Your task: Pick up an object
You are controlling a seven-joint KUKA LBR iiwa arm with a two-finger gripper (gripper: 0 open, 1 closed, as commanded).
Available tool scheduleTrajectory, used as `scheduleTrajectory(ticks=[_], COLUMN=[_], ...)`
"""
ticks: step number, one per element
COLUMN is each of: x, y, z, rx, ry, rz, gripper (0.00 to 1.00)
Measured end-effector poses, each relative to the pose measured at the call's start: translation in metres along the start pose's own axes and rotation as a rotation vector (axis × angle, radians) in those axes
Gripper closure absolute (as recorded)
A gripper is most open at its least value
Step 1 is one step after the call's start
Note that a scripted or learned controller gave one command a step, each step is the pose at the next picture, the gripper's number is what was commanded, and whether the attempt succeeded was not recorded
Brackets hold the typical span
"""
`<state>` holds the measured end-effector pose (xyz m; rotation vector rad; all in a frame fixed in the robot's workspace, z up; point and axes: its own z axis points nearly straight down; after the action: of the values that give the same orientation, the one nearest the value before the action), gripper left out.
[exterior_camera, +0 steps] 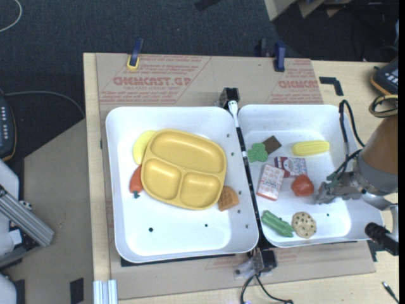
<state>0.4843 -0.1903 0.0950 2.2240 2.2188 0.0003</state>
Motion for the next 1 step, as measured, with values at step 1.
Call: scheduleTrajectory(ticks=[1], x=[0.0], y=[-0.0072], z=[-0.0592], rx=[-0.006], ry=[-0.003], rz=[-0.002], gripper=[1.0])
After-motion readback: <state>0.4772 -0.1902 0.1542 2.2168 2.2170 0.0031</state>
